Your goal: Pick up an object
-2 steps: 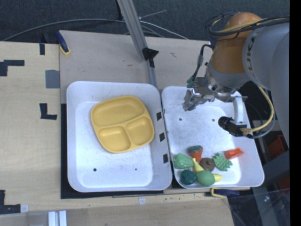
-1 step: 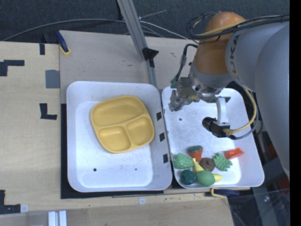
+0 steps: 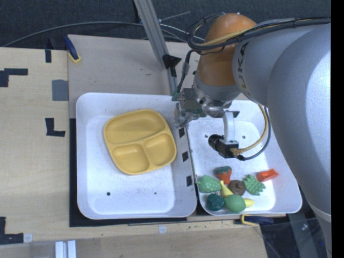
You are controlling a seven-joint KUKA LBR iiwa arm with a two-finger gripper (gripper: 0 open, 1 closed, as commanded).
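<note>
A heap of small toy foods lies at the front of the right bin [image 3: 285, 198]: a green piece [image 3: 208, 184], a red-orange piece [image 3: 223, 172], a brown one [image 3: 237, 187], a leafy green one [image 3: 253, 184], an orange one [image 3: 267, 174], a dark teal one [image 3: 216, 201] and a light green one [image 3: 235, 203]. My gripper [image 3: 184, 117] hangs over the divider between the two bins, well behind the heap and just right of the yellow plate [image 3: 140, 141]. I see no object in it.
The yellow three-compartment plate lies in the left bin [image 3: 88, 160]. A slanted metal pole [image 3: 153, 31] rises behind the bins. The grey arm and its orange band [image 3: 223, 42] cover the back of the right bin. A black fitting with a cable [image 3: 221, 145] hangs below the wrist.
</note>
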